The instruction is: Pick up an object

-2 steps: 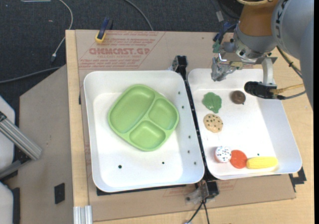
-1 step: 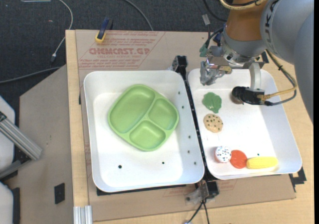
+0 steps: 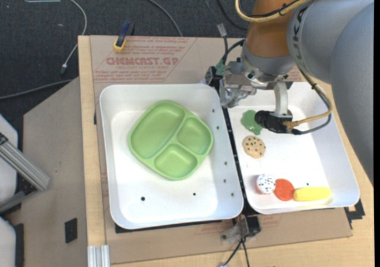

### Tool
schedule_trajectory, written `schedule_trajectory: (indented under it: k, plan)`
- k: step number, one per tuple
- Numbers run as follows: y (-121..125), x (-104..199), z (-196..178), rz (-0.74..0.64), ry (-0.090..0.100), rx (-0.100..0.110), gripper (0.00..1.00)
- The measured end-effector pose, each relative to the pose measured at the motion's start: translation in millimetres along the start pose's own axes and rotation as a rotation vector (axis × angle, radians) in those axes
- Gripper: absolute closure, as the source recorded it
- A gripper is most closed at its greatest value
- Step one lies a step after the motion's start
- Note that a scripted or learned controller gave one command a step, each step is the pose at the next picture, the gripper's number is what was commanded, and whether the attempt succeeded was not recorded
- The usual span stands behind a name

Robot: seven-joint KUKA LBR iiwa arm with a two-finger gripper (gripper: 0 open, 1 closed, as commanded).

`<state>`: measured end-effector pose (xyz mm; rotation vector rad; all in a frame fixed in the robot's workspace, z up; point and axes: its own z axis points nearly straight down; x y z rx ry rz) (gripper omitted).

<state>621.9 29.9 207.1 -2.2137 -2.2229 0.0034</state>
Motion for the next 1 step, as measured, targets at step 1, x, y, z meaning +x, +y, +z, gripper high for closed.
schedule_trajectory:
  k: [1]
  plan:
    - [-16.9, 55.7, -14.6, -0.001, 0.001, -0.001, 1.0]
